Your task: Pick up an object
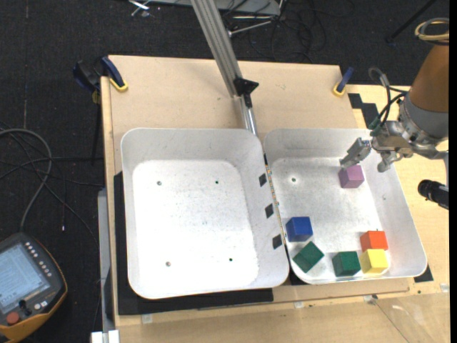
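The robot's two-finger hand [373, 155], fingers spread, hovers just beside a small purple cube [350, 176], seemingly light and rigid, best pinched across opposite flat faces.

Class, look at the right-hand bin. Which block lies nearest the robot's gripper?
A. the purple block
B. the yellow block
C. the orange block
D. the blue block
A. The purple block lies just below the gripper, while the other blocks sit toward the bin's near edge.
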Controlling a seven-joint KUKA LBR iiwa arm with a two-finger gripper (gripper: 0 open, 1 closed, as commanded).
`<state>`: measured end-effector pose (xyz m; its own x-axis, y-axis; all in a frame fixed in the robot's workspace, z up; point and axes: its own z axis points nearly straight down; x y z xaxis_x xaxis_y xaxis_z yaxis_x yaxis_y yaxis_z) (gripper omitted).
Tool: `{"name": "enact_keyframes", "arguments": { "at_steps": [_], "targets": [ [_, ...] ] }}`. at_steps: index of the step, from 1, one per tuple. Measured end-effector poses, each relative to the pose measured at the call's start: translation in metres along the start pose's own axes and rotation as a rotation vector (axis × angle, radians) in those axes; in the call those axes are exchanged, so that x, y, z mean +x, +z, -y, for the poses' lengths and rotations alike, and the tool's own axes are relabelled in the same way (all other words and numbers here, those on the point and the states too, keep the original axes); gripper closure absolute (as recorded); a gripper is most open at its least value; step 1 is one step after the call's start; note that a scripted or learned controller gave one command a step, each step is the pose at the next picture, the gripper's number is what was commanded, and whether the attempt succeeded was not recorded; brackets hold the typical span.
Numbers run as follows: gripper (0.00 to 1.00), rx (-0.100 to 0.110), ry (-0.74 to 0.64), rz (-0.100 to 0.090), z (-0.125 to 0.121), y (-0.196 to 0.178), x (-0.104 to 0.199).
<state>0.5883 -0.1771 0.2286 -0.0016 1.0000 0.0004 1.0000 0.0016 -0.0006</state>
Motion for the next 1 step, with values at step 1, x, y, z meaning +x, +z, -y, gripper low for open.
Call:
{"name": "enact_keyframes", "arguments": {
  "at_steps": [1],
  "targets": [
    [0.0,-0.002,0.0,0.001,-0.0154,0.1221,-0.0438]
  ]
}}
